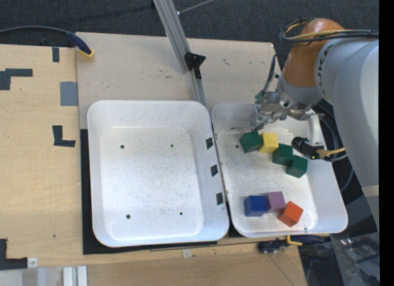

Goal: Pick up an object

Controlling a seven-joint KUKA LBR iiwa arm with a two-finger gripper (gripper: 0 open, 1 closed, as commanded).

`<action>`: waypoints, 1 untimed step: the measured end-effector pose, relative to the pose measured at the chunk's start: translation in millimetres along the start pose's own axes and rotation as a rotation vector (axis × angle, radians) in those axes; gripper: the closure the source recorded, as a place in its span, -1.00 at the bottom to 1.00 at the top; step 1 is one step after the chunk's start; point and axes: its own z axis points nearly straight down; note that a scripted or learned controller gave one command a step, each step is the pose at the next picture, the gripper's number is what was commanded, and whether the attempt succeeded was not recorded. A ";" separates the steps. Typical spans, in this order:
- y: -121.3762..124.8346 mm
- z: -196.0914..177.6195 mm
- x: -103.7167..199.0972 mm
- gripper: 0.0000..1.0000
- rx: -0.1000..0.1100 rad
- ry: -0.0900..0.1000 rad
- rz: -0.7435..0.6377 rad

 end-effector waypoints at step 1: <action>-0.3 -63.9 -1.2 1.00 -0.006 0.001 0.001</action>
